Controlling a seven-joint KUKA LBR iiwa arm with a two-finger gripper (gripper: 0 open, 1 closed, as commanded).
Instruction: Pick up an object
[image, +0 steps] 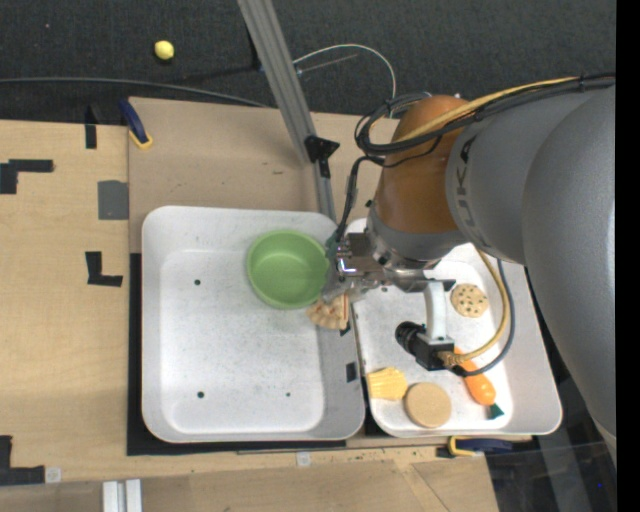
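Camera view, fixed, looking down at a slant. Light wood worktop (60, 330) w/ two shallow white bins side by side: left bin (170, 400) in frame centre, right bin (530, 400) toward lower right.

Left bin: round green plastic bowl (287, 268), upright, in the bin's upper right corner, near the shared wall. Rest of bin floor white w/ a few dark specks.

At the divide between the bins, just below the bowl: small tan, lumpy, cracker-like piece (328, 313), resting on or against the wall; exact side can't be told.

Right bin, lower part: yellow wedge-shaped block (386, 382) next to a round flat tan disc (428, 405), the two touching or nearly so. Orange carrot-like piece (481, 388) to the right of the disc. Round tan cookie w/ dark spots (468, 299) higher up, near the bin's right half.

Arm: large grey body w/ orange band, entering from frame right, wrist over the upper part of the right bin. Gripper (344, 290) sits at the bowl's right rim, directly above the tan lumpy piece. Gripper state: cannot tell, hidden under the wrist hardware. Nothing seen held.

Small yellow ball (164, 49) on dark floor, upper left of frame.
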